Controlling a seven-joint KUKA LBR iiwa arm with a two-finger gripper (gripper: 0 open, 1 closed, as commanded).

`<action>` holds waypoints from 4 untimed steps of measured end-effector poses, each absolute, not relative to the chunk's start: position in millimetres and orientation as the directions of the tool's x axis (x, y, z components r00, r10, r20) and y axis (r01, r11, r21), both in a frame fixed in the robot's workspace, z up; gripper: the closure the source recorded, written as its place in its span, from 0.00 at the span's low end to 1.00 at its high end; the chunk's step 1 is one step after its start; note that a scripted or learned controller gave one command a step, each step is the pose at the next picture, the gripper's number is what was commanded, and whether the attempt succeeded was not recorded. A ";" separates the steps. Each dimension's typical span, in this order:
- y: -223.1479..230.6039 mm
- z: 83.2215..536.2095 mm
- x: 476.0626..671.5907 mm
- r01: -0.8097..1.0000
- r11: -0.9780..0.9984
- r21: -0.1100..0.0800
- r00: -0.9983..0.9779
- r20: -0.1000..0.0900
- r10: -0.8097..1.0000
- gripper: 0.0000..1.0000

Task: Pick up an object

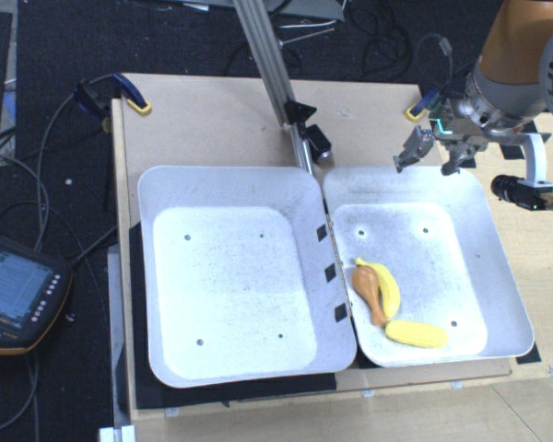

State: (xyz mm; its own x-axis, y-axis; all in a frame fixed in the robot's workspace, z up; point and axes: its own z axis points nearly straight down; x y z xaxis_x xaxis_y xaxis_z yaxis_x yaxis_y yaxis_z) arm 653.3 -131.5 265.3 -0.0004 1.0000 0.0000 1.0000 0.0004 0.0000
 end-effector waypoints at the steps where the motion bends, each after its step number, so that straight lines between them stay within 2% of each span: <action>1: -131.5 265.3 653.3 1.000 0.000 0.000 0.000 0.000 1.000 0.00; 3: -123.5 163.2 636.1 1.000 0.000 -0.004 0.000 0.001 1.000 0.00; 4: -123.9 101.3 633.6 1.000 0.000 -0.003 0.000 0.000 1.000 0.00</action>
State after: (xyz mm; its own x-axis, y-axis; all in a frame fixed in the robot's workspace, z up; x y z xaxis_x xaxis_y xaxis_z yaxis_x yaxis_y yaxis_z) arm 633.6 -123.9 101.3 -0.0003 1.0000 0.0004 1.0000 0.0003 -0.0029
